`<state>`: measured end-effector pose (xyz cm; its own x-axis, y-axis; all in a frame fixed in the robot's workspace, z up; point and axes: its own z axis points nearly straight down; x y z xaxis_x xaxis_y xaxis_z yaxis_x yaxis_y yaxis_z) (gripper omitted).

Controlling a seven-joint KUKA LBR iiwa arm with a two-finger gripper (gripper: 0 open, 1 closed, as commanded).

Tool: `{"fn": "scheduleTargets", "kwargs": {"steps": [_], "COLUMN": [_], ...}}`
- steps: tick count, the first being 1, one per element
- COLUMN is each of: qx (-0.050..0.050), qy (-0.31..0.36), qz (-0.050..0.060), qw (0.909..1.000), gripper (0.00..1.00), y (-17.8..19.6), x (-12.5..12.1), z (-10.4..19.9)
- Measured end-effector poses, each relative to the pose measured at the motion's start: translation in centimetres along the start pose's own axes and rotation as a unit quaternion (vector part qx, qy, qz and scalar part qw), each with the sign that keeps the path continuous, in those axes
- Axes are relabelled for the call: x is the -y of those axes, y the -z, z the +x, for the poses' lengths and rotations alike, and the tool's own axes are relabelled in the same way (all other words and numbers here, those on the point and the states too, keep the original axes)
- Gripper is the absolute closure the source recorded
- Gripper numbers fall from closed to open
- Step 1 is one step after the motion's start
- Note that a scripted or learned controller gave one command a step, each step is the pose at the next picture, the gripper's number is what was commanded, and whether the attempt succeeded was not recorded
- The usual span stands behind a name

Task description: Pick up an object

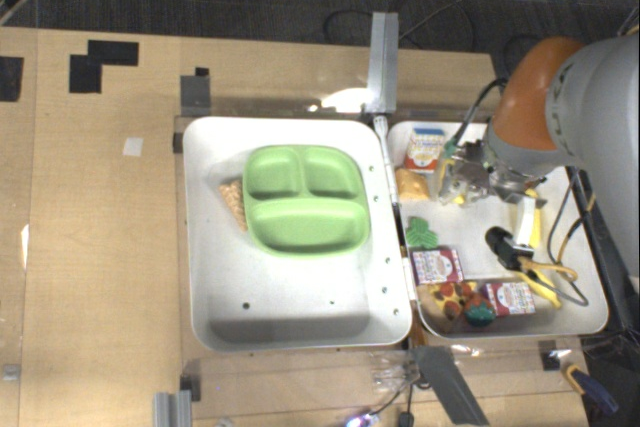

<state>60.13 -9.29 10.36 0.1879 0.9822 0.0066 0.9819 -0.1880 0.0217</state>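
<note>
Hovering pincer [462, 181] over right bin [590, 305]

The grey arm [600, 105] reaches in from the right, big and rounded, its orange band [530, 95] sitting just above the wrist. The wrist bends downward, and the gripper [462, 183] hangs below it, pointing down and left. Cables trail along the wrist, close behind the gripper.

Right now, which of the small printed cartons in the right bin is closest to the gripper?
The white carton with blue print at the bin's far end, beside the gripper. The two maroon cartons lie at the near end.
</note>
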Motion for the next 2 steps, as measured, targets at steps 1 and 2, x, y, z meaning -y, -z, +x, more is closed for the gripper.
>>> {"fn": "scheduleTargets", "kwargs": {"steps": [1,2], "qx": [0.002,0.003], "qy": [0.026,0.026], "qz": [0.008,0.008], "qw": [0.9996,0.9996], "gripper": [1.00,0.00], "y": [8.24,8.20], "x": [-3.62,-3.60], "z": [4.87,4.85]}}
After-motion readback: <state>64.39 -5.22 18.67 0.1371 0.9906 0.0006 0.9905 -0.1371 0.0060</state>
